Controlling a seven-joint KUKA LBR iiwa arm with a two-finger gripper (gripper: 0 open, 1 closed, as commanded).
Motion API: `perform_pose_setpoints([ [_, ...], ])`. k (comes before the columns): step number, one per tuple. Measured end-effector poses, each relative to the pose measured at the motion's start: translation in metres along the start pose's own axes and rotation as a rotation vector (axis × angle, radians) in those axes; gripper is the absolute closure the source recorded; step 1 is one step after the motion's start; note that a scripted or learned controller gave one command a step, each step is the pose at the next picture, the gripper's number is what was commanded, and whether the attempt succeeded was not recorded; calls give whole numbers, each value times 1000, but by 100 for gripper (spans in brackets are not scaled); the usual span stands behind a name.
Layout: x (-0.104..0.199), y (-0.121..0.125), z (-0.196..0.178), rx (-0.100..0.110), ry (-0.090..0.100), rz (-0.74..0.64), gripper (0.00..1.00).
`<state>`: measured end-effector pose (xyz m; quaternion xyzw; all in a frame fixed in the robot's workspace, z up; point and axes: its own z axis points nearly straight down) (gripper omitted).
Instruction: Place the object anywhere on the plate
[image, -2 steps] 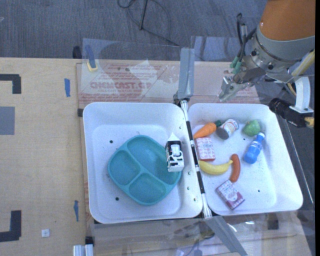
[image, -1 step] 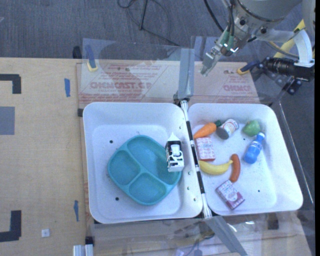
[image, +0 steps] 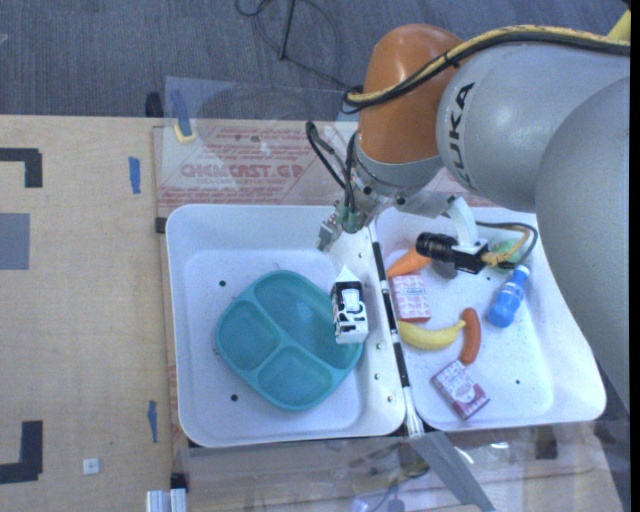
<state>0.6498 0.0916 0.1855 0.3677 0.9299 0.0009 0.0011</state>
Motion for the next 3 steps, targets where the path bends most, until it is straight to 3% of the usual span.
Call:
perform_pose_setpoints([
  [1, 24, 27, -37, -2, -2, 38, 100],
  [2, 38, 18, -251, -2, -2, 217, 100],
  [3, 138, -3, -160, 0, 1, 219, 100],
])
